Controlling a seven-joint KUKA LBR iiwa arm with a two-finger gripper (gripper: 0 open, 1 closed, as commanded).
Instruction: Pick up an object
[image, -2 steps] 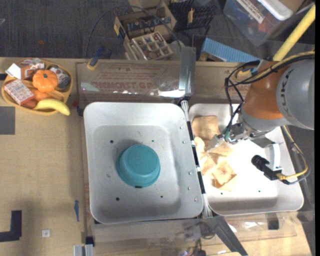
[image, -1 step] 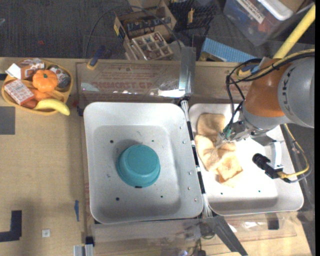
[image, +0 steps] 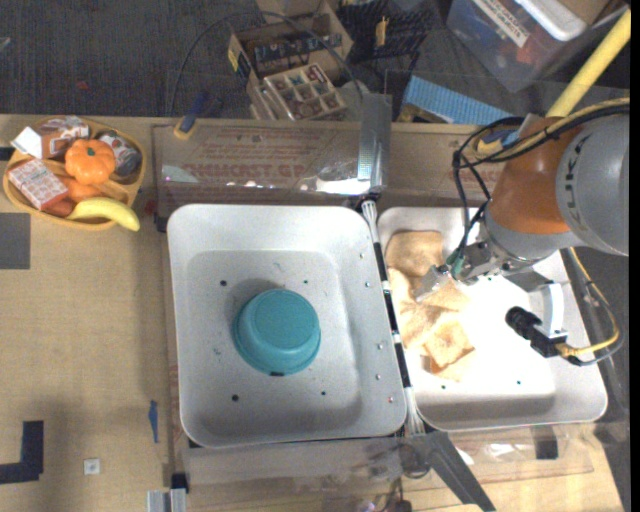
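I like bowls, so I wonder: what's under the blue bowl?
The blue bowl sits upside down on the floor of the left bin. Whatever is beneath it is covered, so that cannot be seen.

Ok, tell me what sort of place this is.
Probably a robotics lab bench set up for picking trials. A grey and orange arm reaches over two white bins, one holding a teal bowl, the other toast-like pieces. Cluttered crates sit behind.
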